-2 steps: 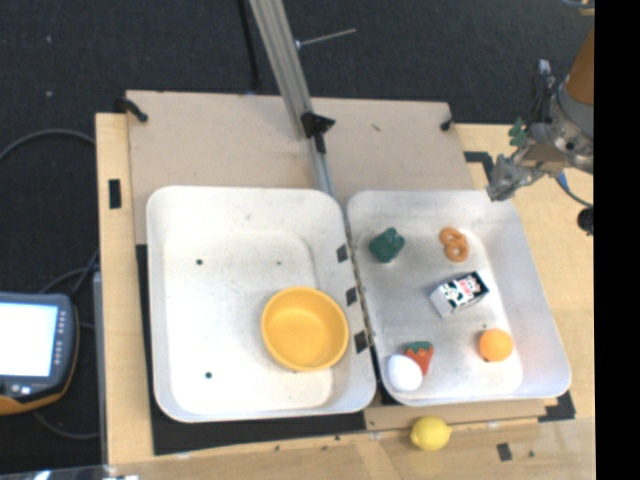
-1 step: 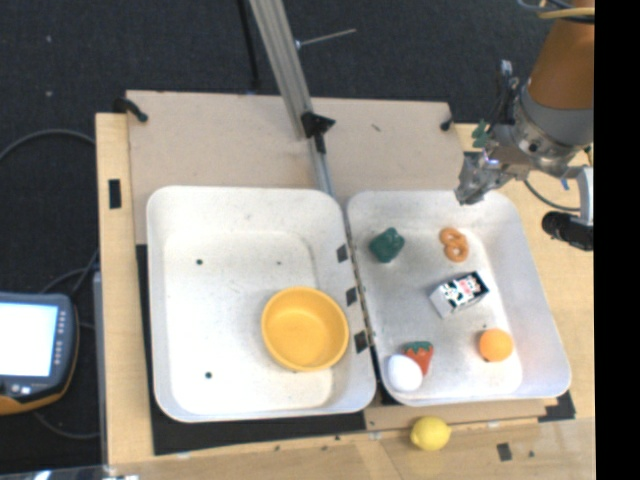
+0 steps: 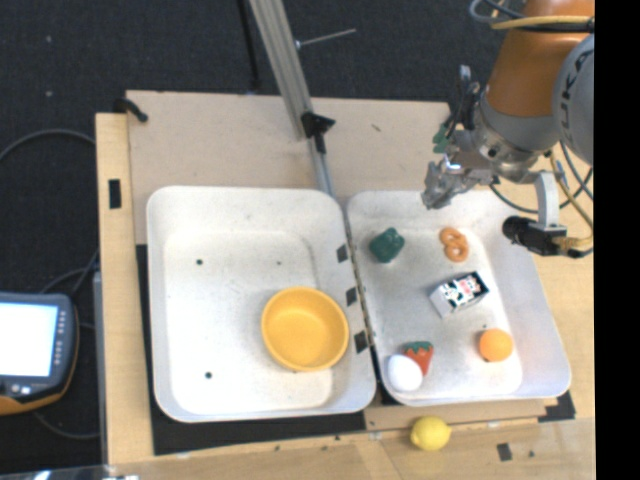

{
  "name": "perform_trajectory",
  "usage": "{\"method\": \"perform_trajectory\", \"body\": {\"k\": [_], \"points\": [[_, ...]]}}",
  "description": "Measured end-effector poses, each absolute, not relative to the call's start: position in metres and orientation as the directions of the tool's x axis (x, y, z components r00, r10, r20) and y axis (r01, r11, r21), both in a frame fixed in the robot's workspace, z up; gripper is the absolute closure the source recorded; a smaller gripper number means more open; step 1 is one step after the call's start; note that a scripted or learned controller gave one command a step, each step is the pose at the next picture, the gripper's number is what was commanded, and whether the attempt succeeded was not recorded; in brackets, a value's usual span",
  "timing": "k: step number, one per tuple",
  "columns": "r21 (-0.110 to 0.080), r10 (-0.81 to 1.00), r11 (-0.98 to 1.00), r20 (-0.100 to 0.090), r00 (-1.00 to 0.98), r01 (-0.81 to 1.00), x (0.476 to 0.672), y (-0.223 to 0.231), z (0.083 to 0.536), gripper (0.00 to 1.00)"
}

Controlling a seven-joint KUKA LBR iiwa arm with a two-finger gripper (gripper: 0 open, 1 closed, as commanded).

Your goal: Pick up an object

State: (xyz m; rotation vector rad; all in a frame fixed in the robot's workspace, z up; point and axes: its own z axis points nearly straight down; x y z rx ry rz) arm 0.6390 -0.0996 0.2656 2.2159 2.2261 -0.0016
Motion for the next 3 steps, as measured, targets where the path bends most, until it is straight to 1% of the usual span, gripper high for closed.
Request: {"method": "perform_trajectory", "body": {"k": [1, 2, 3], "points": [[-0.001, 1.0, 0.006, 0.0, -0.006, 1.0, 0.644, -0.042, 0.253, 1.0], [0.003, 1.0, 0.008, 0.001, -0.008, 1.0, 0.651, 0.016, 0.26, 1.0], [0.002, 1.0, 0.007, 0.001, -0.007, 1.0, 0.654, 0.061, 0.262, 1.0]]}}
